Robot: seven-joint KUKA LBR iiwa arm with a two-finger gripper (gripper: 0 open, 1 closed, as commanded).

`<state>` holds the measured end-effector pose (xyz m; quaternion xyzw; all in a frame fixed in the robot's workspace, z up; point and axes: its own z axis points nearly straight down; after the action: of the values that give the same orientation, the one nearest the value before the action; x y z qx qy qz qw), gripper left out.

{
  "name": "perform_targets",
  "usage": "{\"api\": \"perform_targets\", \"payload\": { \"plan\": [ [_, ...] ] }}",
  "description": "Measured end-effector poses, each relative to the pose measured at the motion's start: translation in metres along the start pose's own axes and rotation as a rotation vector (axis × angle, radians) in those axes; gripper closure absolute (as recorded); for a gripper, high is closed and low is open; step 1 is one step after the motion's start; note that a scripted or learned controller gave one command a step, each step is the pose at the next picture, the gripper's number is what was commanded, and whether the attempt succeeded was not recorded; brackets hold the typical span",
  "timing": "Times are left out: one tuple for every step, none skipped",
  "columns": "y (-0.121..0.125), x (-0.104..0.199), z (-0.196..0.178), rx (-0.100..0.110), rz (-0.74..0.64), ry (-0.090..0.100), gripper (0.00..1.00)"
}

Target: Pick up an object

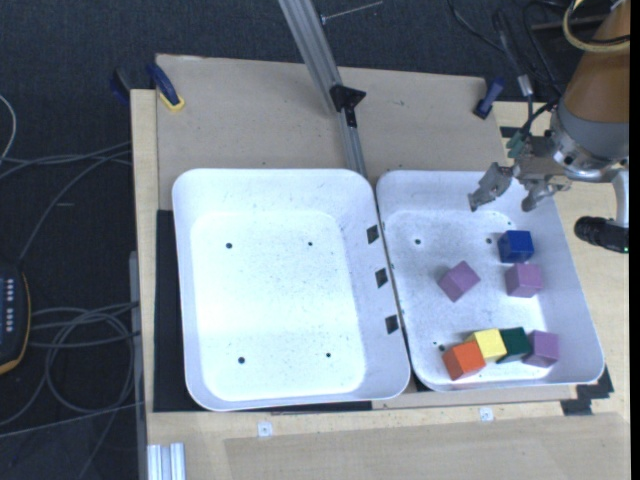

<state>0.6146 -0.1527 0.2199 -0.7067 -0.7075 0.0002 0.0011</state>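
My gripper (510, 193) hangs open over the far edge of the right bin (425, 363), its two fingers spread with nothing between them. Just below it lies a blue block (516, 246). Further toward the front are a purple block (458, 280) and another purple block (524, 279). Along the bin's near rim sit an orange block (463, 359), a yellow block (489, 344), a green block (515, 342) and a small purple block (544, 347).
The left bin (275, 288) lies beside the right one, joined by black clips (381, 278). A slanted metal rod (318, 53) crosses the back of the wooden bench. Blue clamps (165, 86) sit at the bench's far corners.
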Motion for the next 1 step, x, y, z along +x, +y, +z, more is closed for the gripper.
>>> {"api": "perform_targets", "payload": {
  "plan": [
    [0.0,0.0,0.0,0.0,0.0,0.0,0.0]
  ]
}}
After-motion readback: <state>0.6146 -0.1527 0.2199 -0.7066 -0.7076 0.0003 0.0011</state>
